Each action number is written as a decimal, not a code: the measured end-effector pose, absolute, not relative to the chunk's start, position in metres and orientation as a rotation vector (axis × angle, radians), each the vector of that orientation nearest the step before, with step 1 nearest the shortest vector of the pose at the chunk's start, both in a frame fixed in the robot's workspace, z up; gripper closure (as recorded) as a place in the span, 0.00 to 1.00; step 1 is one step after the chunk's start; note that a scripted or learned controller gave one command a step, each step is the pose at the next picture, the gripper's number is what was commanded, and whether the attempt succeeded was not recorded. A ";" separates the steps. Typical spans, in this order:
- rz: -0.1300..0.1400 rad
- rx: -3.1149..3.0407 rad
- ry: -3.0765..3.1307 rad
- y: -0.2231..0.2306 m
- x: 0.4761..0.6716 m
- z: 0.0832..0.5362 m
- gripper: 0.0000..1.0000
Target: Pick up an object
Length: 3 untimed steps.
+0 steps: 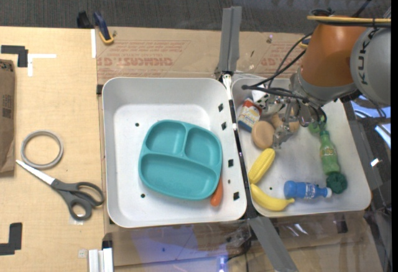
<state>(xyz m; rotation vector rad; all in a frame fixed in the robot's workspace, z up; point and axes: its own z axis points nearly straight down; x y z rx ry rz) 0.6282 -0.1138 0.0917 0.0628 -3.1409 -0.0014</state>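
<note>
My gripper (285,126) hangs low in the back of the right bin (354,202), under the orange wrist band. It sits just right of a tan egg-shaped object (263,134) and a small white, red and blue carton (249,116). In front of it lie a yellow banana (261,165) and a second banana (271,200). A blue bottle (305,190) lies near the front wall. To the gripper's right, a green bottle (328,155) lies by a dark green lump (337,182).
The left bin (124,109) holds a teal divided plate (180,160) with an orange carrot (216,193) at its front right edge. Scissors (68,193) and a tape roll (41,149) lie on the bench at left. Cables trail from the wrist.
</note>
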 end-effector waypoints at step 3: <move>0.000 0.038 -3.144 -0.222 0.509 0.092 0.00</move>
